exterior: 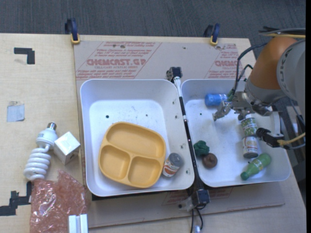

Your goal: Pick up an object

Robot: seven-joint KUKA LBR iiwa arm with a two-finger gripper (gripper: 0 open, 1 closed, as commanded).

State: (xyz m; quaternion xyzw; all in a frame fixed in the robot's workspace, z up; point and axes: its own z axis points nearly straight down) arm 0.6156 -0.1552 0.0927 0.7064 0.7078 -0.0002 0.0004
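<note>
Gripper (224, 111) over the right bin (228, 178), jaws narrowly parted, nothing seen between them; blue cylinder (214, 99) just beside. Two small bottles (250, 138) lie end to end near the arm (272, 72); green bottle (256, 165), brown ring (210, 160), green lump (201, 147) below. Left bin (92, 130): yellow divided tray (131, 154), small can (172, 164).

You have two white bins (92, 96). Count one yellow tray (131, 154), one small can (172, 164), one blue item (214, 99), two jars (250, 137), one green bottle (256, 166), one green lump (201, 147), one brown ring (210, 160), one bulb (40, 154).
</note>
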